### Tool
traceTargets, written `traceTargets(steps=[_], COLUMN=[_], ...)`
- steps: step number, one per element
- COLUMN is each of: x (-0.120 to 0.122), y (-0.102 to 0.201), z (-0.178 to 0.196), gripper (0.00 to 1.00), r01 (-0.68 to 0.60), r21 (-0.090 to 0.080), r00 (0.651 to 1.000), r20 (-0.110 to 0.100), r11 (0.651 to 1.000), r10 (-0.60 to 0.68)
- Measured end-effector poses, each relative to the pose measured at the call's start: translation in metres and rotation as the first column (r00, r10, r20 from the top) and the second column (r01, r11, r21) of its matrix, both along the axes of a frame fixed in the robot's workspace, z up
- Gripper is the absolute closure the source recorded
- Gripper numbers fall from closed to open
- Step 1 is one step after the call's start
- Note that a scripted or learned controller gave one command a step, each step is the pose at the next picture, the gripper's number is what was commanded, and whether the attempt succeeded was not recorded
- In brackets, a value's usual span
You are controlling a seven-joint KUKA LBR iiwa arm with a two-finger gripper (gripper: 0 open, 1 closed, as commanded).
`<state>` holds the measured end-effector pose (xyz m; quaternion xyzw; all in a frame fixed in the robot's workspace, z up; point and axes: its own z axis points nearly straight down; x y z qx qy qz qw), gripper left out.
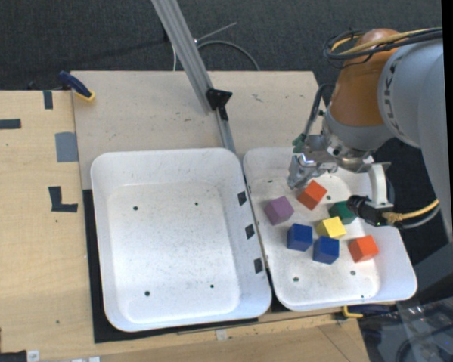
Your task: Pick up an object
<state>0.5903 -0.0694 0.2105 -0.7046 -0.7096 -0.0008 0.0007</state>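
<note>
Arm: I see the grey KUKA arm (411, 83) reaching in from the right, its orange band bulging just above the wrist, the wrist angled down over the top of the right bin.
Gripper: the gripper (302, 172) hangs over the upper part of the right bin, its metal tip just above and to the left of the orange-red cube; whether it is clenched or released I cannot tell from this slant, and I see nothing between its tips.
Nearest block: an orange-red cube (313, 195) sits tilted right beside the gripper tip; I cannot tell if they touch.
Other blocks: a purple cube (279, 209) lies to its left, two blue cubes (299, 237) (326, 249) sit close together lower down, a yellow cube (333, 227) is just above the second blue one, a green block (342, 211) is beside the yellow, and a second orange-red cube (362, 248) rests near the right wall.
Right bin: the right bin (383, 285) is white and shallow, and all the blocks lie in its upper half.
Left bin: the left bin (169, 240) stands just beside it, white with a few dark dots on its floor.
Bench: I see a tan wooden bench (32, 224) with dark tape marks on its left part and a blue and yellow clamp (76, 84) near the back.
Fixtures: a slanted aluminium post (185, 46) runs down from the top to the gap between the bins.
Cables: black and yellow cables (406, 214) loop off the wrist on the right.
Floor: dark carpet (67, 33) lies behind the bench.
</note>
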Motion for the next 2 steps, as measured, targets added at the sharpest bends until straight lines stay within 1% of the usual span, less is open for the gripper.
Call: traceTargets(steps=[1,2], x=[0.027,0.047], y=[0.049,0.102], z=[0.003,0.0], gripper=[1.0,1.0], r01=[0.0,0.0], r21=[0.0,0.0], r00=[1.0,1.0], r20=[0.001,0.0], r11=[1.0,1.0], r10=[0.0,0.0])
